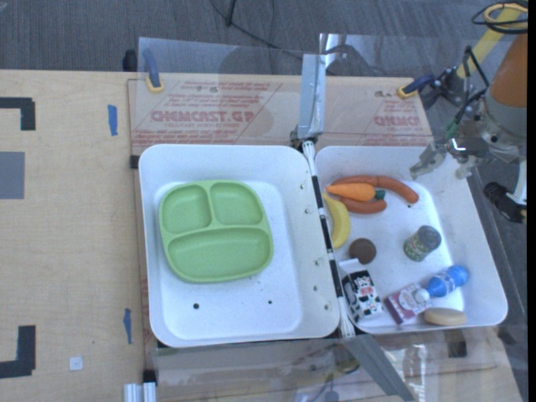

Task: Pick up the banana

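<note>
Yellow banana (337, 221) lies unlabelled in right bin (490, 262); gripper (441, 159) state unclear

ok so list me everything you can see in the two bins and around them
plate: 1, green, three compartments, in the left bin
left bin: 1, white, shallow
right bin: 1, white, shallow
banana: 1, yellow, right bin, along its left wall
carrot: 1, orange, right bin, upper part, lying on the sausage
sausage: 1, red-brown, right bin, upper part
brown ball: 1, dark brown, right bin, middle
can: 1, grey-green, right bin, right of the ball
carton: 1, black and white, right bin, lower left
bottle: 1, blue cap, right bin, lower right
bread roll: 1, tan, right bin, bottom edge
gripper: 1, grey, over the right bin's upper right corner
</note>
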Controlling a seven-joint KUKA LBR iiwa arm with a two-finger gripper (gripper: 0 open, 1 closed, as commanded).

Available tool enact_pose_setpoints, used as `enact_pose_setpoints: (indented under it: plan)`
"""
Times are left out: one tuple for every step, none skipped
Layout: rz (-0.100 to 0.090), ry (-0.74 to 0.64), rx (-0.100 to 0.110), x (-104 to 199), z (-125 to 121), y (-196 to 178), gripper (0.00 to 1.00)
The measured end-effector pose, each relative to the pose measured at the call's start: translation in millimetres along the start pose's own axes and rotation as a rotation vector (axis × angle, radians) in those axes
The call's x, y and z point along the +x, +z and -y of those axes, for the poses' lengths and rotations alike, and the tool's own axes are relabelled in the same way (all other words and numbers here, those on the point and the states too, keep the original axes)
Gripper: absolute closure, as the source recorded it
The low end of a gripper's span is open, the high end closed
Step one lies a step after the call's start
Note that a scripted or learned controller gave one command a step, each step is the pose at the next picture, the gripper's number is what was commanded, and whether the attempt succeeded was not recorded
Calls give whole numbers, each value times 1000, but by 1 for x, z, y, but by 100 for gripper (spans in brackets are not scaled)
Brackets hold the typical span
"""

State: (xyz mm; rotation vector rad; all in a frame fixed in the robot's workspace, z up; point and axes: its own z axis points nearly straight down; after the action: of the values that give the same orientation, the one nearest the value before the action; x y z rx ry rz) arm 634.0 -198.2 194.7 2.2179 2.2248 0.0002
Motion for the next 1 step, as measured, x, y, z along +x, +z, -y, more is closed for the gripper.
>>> enact_pose_setpoints:
  plan:
    - [0,-6,0,94,33,64,0]
